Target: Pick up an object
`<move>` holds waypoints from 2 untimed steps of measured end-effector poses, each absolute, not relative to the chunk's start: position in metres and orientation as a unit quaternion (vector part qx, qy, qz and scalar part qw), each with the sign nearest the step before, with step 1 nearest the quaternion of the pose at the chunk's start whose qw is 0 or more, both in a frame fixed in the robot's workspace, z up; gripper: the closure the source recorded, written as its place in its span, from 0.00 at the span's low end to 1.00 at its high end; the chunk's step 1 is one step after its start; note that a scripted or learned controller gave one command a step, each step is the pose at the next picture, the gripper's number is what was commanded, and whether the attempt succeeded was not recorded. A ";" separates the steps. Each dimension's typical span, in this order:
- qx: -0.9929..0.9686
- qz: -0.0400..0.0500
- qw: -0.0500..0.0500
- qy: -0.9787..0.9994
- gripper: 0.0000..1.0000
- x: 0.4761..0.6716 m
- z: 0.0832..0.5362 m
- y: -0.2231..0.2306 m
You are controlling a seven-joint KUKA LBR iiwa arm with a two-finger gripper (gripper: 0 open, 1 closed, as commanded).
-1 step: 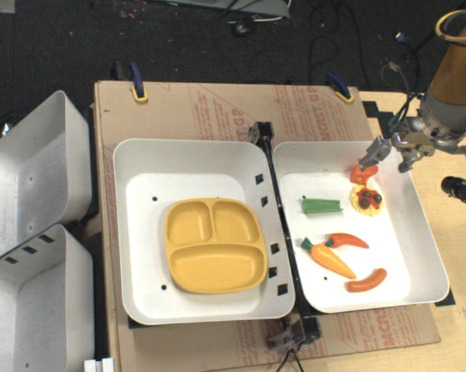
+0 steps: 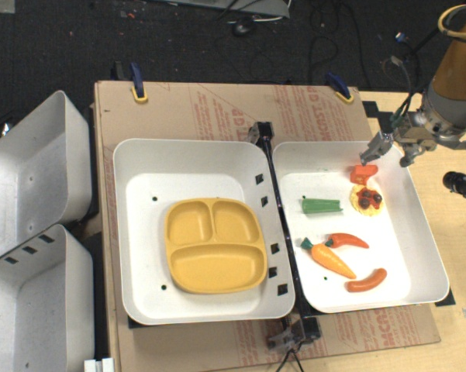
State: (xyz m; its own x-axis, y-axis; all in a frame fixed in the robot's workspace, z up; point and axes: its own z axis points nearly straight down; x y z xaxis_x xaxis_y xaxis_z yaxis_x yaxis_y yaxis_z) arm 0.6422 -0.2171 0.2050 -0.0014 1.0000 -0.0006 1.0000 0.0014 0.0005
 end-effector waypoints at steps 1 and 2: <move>0.707 -0.001 -0.002 0.707 0.00 0.632 0.149 -0.215; 0.707 0.000 0.002 0.707 0.00 0.633 0.099 -0.215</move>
State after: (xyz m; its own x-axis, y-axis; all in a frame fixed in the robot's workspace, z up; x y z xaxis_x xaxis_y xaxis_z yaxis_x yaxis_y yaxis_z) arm 0.6328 -0.2150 0.0985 -0.0009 1.0000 -0.0028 1.0000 0.0009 0.0032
